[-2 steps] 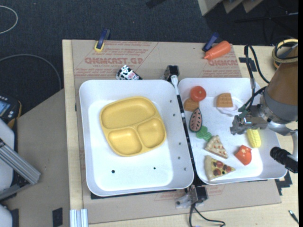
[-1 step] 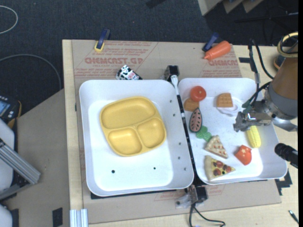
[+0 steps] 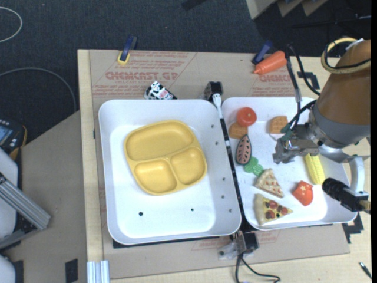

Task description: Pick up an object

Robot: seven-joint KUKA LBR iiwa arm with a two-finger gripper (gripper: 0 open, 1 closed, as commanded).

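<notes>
the tool (image 3: pixel 287 152) sits low over the right bin (image 3: pixel 339 217), at the end of the grey arm (image 3: pixel 344 96) that enters from the right. whether it is open or closed cannot be told here, and no item is seen in its grip. the right bin holds the items to pick: a tomato (image 3: pixel 246 116), a bread piece (image 3: pixel 278 124), a watermelon slice (image 3: pixel 243 150), a green piece (image 3: pixel 254 168), two pizza slices (image 3: pixel 270 183) (image 3: pixel 270 209), a corn cob (image 3: pixel 315 168) and a red piece (image 3: pixel 303 193). the corn cob lies just right of the tool. the left bin (image 3: pixel 171 217) holds a yellow divided plate (image 3: pixel 165 157). a carrot (image 3: pixel 270 63) lies on the surface (image 3: pixel 100 69) behind the bins.
</notes>
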